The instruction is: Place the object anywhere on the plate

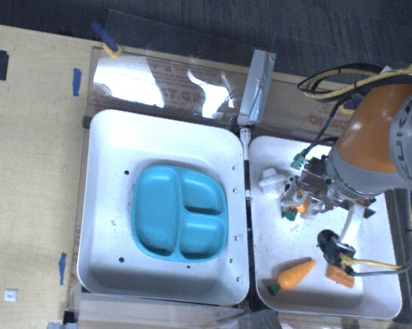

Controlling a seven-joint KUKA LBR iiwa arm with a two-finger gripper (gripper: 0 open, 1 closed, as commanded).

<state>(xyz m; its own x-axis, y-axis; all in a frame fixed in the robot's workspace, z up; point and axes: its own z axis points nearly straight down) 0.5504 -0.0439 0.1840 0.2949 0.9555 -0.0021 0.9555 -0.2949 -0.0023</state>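
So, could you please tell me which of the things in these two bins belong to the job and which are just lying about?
Part of the job:
- turquoise divided plastic plate, in the left white bin
- two-finger gripper, low over the right white bin

Which object is to be placed, I cannot tell.

Lying in the right bin:
- orange toy carrot
- small orange block
- small white object

Smooth blue plastic plate [180, 212], glossy white bins [116, 146]
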